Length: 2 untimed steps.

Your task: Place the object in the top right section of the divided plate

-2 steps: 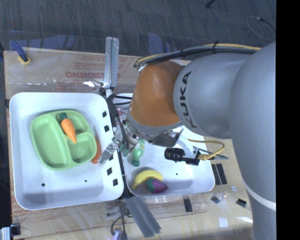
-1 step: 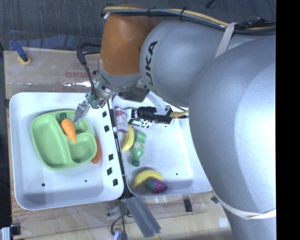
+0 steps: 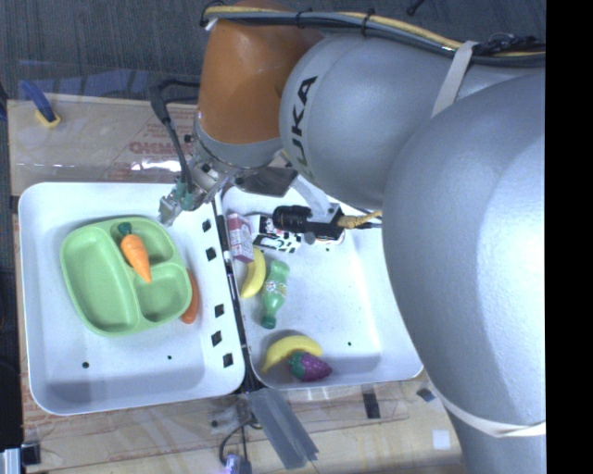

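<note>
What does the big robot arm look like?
The arm is fat, round and shiny grey, with an orange band near the wrist. Part of black lettering, "UKA", runs down the grey shell. Black and yellow cables cross its top, and a white strap wraps round it. The small gripper looks metal-grey with greenish bits.

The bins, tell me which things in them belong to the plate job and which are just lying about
Job:
green plate in the left bin
carrot lying across the plate's top right section
end effector over the plate's upper right rim

Lying about:
second carrot beside the plate
banana, green bottle, small can, yellow and purple toys in the right bin
</note>
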Available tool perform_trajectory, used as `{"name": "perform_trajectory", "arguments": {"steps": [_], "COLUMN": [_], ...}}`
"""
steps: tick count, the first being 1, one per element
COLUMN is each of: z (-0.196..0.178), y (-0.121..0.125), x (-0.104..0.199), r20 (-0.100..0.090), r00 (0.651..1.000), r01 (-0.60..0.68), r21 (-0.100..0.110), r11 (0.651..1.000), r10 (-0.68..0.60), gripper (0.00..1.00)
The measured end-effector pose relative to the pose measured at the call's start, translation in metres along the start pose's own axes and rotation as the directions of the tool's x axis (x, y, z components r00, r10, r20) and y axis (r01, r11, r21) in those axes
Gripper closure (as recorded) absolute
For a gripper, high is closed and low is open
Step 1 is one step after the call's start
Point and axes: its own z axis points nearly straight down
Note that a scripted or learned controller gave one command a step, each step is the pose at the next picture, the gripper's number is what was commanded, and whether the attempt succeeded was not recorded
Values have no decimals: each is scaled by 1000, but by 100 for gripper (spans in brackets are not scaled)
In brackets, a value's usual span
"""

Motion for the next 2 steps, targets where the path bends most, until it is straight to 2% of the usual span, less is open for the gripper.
{"name": "perform_trajectory", "arguments": {"steps": [1, 2], "z": [5, 69], "y": [-46, -46], "x": [12, 13], "r20": [-2, -1], "r00": [1000, 797], "r01": [11, -604], "r21": [1, 8], "r11": [1000, 797], "r10": [-11, 604], "gripper": [100, 100]}}
